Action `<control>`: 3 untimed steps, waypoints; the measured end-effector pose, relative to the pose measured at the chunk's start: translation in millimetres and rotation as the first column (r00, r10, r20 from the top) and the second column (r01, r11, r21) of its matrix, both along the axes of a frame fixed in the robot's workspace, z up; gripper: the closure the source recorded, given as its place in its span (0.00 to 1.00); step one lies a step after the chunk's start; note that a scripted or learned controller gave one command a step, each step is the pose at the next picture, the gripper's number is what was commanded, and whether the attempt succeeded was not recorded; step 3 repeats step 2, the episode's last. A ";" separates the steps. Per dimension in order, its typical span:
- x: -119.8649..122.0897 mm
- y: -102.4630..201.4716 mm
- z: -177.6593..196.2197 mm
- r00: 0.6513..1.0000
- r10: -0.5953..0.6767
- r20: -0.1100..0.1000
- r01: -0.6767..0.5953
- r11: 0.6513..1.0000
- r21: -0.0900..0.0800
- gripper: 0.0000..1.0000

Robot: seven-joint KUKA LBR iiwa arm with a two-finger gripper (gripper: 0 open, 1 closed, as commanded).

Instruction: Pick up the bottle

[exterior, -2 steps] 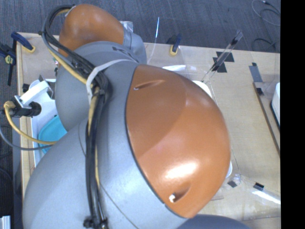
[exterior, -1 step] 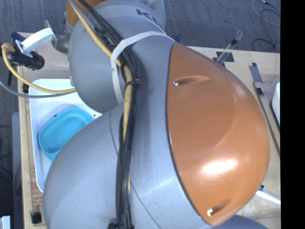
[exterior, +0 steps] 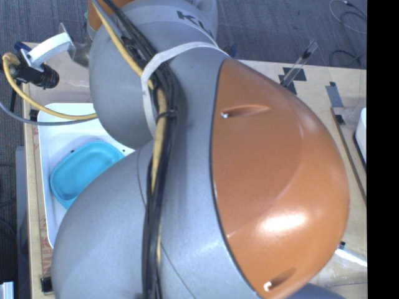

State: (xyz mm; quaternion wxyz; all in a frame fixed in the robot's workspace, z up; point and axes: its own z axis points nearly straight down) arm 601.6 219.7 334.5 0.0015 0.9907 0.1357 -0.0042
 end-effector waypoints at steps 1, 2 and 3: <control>-5.8 -0.1 -16.9 0.996 0.090 -0.002 -0.090 0.996 0.004 1.00; 0.0 0.1 -20.0 0.999 0.039 0.002 -0.039 0.999 0.002 1.00; 0.0 0.1 -20.0 0.999 0.039 0.002 -0.039 0.999 0.002 1.00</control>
